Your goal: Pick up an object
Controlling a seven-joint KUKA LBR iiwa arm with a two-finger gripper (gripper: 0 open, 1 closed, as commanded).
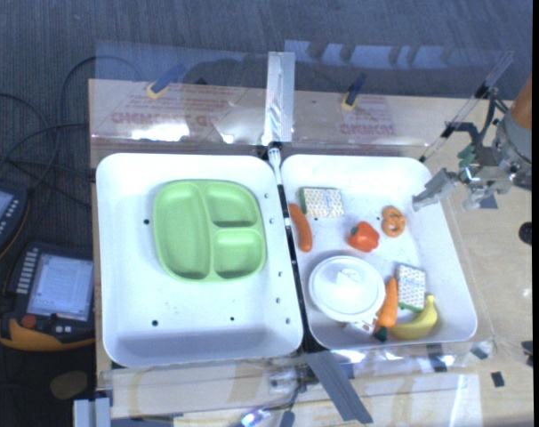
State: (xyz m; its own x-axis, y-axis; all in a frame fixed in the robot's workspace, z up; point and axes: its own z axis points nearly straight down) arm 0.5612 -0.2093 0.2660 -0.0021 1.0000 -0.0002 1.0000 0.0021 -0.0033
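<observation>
My gripper (456,188) hangs over the right rim of the right bin (456,265), up at its far right corner, with the arm coming in from the right edge. Nothing shows in it. Inside that bin lie a red pepper (363,236), a small orange fruit (393,221), a patterned box (322,203), an orange sausage-shaped piece (300,227), a white bowl (345,286), a carrot (390,302), a banana (418,319) and a second patterned block (411,283). The orange fruit is the item closest to the gripper, left of and below it.
The left bin (127,318) holds a green divided plate (210,229). A clear upright panel (278,105) stands behind the bins. Cables and a handheld pendant (52,287) lie off the bench at the left.
</observation>
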